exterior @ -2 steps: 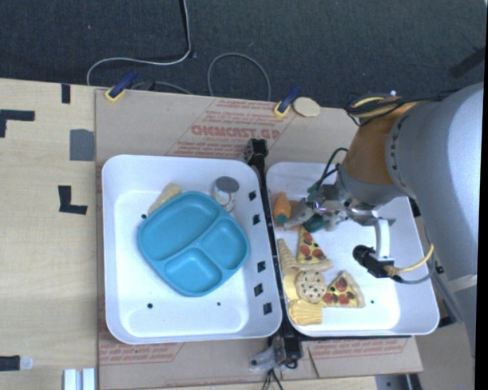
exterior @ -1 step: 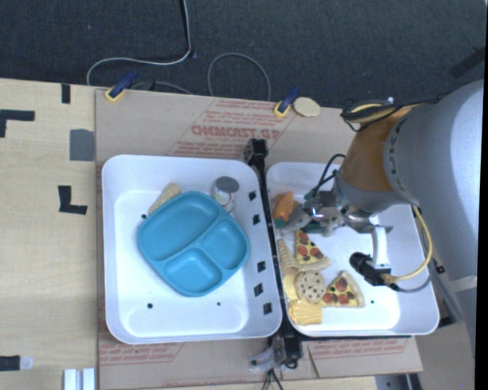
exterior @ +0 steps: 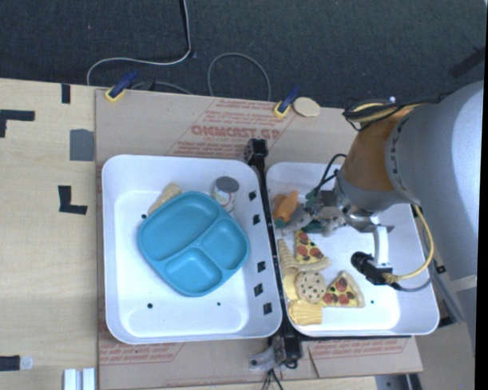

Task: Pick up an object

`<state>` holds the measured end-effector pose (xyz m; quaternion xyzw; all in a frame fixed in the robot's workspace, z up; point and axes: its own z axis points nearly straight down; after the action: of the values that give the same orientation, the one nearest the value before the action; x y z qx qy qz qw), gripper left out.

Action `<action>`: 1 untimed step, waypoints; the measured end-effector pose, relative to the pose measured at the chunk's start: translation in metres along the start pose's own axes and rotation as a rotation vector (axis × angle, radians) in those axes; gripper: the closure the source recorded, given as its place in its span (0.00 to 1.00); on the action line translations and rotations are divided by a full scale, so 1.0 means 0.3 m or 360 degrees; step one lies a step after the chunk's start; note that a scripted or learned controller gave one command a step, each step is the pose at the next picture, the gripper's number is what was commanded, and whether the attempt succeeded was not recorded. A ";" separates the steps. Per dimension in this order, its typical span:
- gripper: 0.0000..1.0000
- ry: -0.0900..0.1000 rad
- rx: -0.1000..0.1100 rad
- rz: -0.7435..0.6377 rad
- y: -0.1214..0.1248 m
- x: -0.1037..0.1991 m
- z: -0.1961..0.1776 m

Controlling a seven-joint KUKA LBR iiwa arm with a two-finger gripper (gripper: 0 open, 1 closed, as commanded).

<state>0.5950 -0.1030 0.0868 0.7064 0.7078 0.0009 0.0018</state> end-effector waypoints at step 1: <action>0.00 -0.0003 -0.0006 -0.0001 -0.018 -0.003 -0.001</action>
<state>0.5896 -0.1038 0.0871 0.7061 0.7081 0.0017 0.0038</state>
